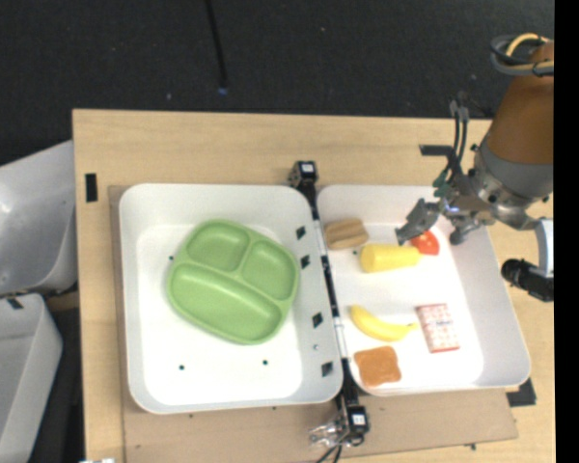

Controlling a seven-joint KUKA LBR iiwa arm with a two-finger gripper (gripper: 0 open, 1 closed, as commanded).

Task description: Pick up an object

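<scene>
Your two-finger gripper [423, 226] hangs with fingers apart, a small red plastic object [427, 244] just beneath, a yellow plastic block [387, 258] beside.

No readable text — pink packet [437, 327] print blurred.

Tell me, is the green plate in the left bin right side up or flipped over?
Right side up. The green plate lies flat in the left bin with its three hollow compartments and raised dividers facing the camera.

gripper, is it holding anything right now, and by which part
Cannot be told. The gripper sits low in the right bin, right beside a small red object and just above the yellow block.
</scene>
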